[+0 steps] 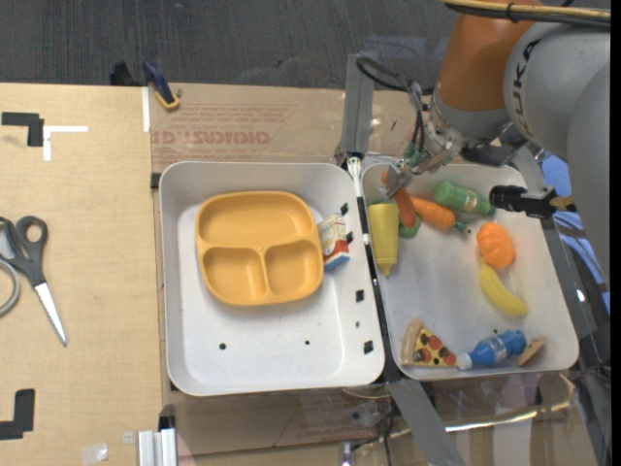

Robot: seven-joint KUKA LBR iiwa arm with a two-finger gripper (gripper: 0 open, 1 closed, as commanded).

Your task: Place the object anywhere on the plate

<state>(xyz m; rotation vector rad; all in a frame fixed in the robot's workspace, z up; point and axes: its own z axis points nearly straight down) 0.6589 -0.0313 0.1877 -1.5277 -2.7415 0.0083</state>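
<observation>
Tool low over right white bin's far left corner, above orange plastic carrot; grip state can't be told. Yellow three-compartment plastic plate sits in left white bin, apart from carrot.

Gripper over right bin — plate in left bin.

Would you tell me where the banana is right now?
The banana lies in the right bin, near its right wall, just below the orange and above the blue bottle.
</observation>
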